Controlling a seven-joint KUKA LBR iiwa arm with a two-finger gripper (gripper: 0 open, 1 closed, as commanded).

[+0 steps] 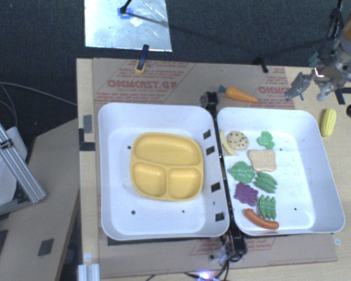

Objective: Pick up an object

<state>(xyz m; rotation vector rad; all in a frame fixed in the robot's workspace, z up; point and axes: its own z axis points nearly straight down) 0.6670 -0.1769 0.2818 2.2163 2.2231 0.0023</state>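
Note:
The right bin (316, 174) holds several toy foods: a cookie (237, 140), a slice of toast (262, 160), a green floret (265, 139), a leafy green piece (241, 171), a purple piece (245, 193), pea pods (267, 206) and a sausage (261, 219). My gripper (310, 90) hangs above the bench behind the right bin's far right corner. It is open, with nothing between its fingers. It is well clear of the foods in the bin.
A yellow divided plate (167, 165) lies in the left bin (114, 157). A carrot (241, 94) rests on the bench behind the bins, and a corn cob (328, 122) lies just outside the right bin's right rim. A foil sheet (127, 16) lies at the back.

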